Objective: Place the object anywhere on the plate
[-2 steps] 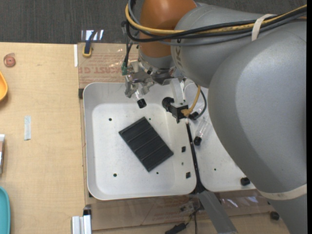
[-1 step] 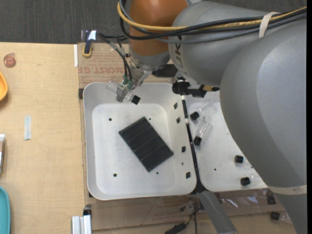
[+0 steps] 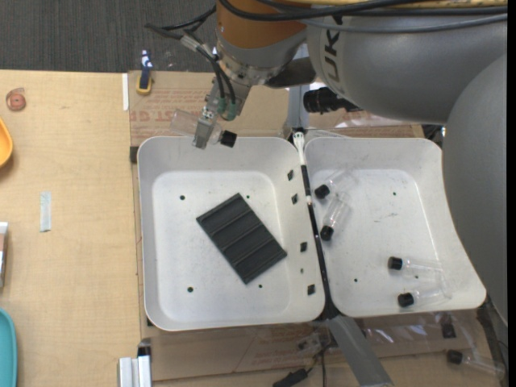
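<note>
The little clear tube [image 3: 185, 122] with the black cap is up in the air over the back left corner of the left bin [image 3: 149, 240]. The gripper [image 3: 206, 135] is pinched on its middle, with the clear part sticking out one side and the cap out the other. The dark plate [image 3: 242, 238] with ridges lies flat in the middle of that same bin, turned a bit crooked. It is toward the front and a little to the right of the tube. To do this step well, I think the arm should carry the tube over the middle of the plate, go down low, and only then let go. The tube is round and could roll off the ridges if it drops from high up. Nothing lies between the tube and the plate, so the way looks open. The bin's back rim is close under the gripper, so it should not dip too soon. The right bin [image 3: 435, 156] holds more tubes [image 3: 332, 213] like this one, some by its left edge and some near its front right corner. They are well apart from the plate. A small grey strip [image 3: 45, 212] lies on the bench near its left edge.
</note>
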`<state>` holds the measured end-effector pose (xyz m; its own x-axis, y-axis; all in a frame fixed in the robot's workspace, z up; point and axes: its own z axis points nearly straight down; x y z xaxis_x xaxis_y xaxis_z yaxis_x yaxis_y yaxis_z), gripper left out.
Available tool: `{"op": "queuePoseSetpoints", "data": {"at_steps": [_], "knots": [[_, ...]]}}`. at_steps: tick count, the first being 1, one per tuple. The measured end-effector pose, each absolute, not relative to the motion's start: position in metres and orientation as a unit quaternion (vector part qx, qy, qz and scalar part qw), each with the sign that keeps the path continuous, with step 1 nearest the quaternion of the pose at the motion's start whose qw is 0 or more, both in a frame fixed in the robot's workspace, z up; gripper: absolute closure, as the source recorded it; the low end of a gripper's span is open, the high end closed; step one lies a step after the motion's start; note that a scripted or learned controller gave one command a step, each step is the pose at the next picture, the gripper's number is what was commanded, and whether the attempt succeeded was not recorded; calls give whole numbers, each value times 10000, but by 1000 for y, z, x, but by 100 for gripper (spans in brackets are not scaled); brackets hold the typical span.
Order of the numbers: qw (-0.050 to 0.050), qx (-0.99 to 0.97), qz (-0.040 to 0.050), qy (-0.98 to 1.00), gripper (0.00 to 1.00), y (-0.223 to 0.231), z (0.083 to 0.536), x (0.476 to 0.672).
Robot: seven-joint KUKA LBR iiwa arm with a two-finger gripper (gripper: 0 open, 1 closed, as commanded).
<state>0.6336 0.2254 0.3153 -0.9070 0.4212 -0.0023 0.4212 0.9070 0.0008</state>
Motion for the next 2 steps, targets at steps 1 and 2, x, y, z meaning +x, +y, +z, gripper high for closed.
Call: {"op": "queuePoseSetpoints", "data": {"at_steps": [1,2], "knots": [[3,314,2,9995,100,227,233,651],[8,-45,2,10000,100,228,188,646]]}}
